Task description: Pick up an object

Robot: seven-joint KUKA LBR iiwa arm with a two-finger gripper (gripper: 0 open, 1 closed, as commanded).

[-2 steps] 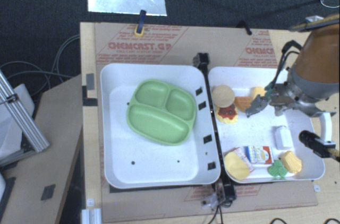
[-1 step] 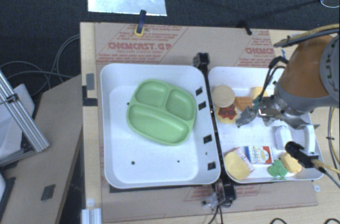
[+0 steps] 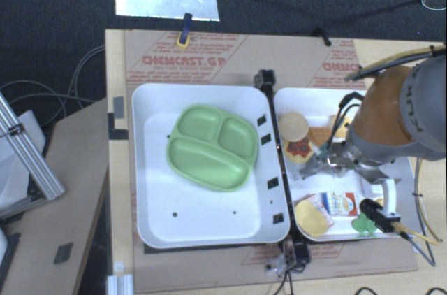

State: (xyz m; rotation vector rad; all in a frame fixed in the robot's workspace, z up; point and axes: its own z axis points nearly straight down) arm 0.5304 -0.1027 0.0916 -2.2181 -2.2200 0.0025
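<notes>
While jaws (image 3: 312, 168) hang low in right bin (image 3: 318, 96), we cannot tell their spread. Toy burger (image 3: 294, 127) just above-left, yellow piece (image 3: 312, 217) below. We expect clutter risks glancing miss, nudged neighbours.

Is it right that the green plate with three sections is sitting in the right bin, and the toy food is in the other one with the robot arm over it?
Not quite. The camera view shows the green plate lying in the left bin, not the right one. The rest holds: the toy food, such as the burger, is in the other bin, the right bin, with the robot arm over it.
</notes>
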